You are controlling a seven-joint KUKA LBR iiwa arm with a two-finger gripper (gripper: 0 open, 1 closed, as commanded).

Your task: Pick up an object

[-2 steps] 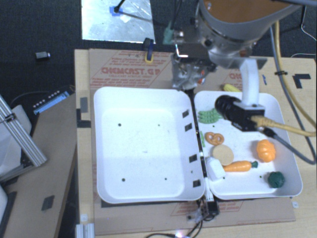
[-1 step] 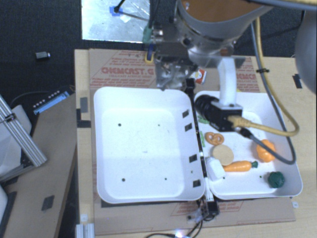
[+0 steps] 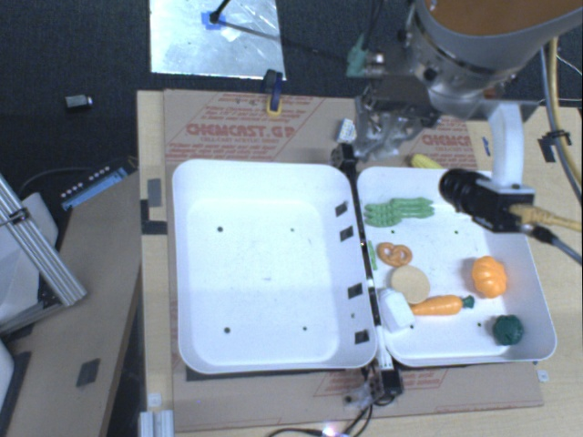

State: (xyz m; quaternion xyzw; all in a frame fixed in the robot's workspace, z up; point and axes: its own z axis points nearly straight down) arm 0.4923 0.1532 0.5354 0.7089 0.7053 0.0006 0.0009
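1. Across the bench I see two shallow white bins side by side on brown printed cardboard (image 3: pixel 239 127): the left white bin (image 3: pixel 264 267) and the right white bin (image 3: pixel 537 321).
2. All candidate objects for the pick lie in the right white bin. I note a green ridged toy resembling a bunch of beans (image 3: pixel 399 211) near its far-left part.
3. Below that lies a small brown pretzel-shaped piece (image 3: pixel 394 254), and just beneath it a pale tan round disc (image 3: pixel 411 285).
4. An orange toy carrot with a green tip (image 3: pixel 439 306) lies just right of the disc, near a small white block (image 3: pixel 397 311) at the bin's near-left corner.
5. An orange pumpkin-like toy (image 3: pixel 489 277) sits toward the right side, with a dark green round toy (image 3: pixel 508 330) nearer the front right corner.
6. A yellow object (image 3: pixel 425 162), partly hidden, lies just behind the far rim of that bin.
7. The grey arm with orange band (image 3: pixel 492 16) reaches in at upper right. Its gripper (image 3: pixel 378 135) hangs over the far edge where the two bins meet; I cannot tell how the pincer stands, and I see nothing in it.
8. A black cylindrical unit (image 3: pixel 478 200) on a white bracket stands over the right bin's far side.
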